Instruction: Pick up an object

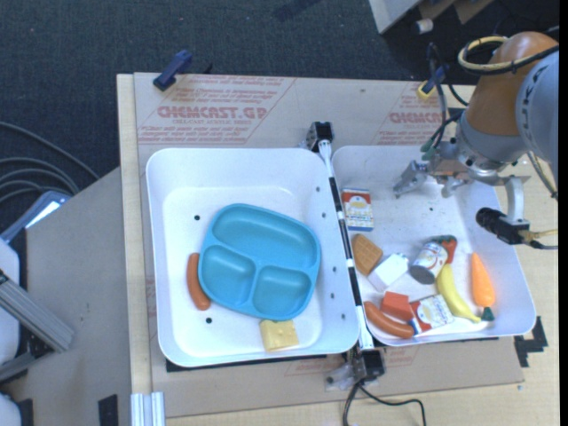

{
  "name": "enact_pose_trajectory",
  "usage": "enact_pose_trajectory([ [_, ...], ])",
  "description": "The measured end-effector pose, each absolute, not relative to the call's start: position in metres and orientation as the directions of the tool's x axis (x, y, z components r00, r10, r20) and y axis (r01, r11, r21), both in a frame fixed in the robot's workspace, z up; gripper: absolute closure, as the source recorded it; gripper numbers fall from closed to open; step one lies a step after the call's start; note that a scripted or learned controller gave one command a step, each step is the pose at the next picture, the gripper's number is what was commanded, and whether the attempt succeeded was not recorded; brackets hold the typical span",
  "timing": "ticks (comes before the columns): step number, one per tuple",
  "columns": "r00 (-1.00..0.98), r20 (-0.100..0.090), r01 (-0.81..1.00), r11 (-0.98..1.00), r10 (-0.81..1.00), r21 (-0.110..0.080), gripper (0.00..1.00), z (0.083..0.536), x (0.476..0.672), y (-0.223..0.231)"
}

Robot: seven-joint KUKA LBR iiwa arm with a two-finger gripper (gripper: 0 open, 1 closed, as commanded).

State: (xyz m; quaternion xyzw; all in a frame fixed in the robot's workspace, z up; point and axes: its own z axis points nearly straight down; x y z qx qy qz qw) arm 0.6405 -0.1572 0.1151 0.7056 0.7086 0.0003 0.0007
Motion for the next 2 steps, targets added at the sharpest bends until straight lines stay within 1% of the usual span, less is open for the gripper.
enact_pose_trajectory([
  [1,-0.005,-0.001,1.000,0.005,1.000,0.004,1.00,0.1254,0.6411,-0.1570],
  [2,-0.005,-0.001,1.000,0.005,1.000,0.003,0.00,0.1253,0.6410,-0.1569],
])
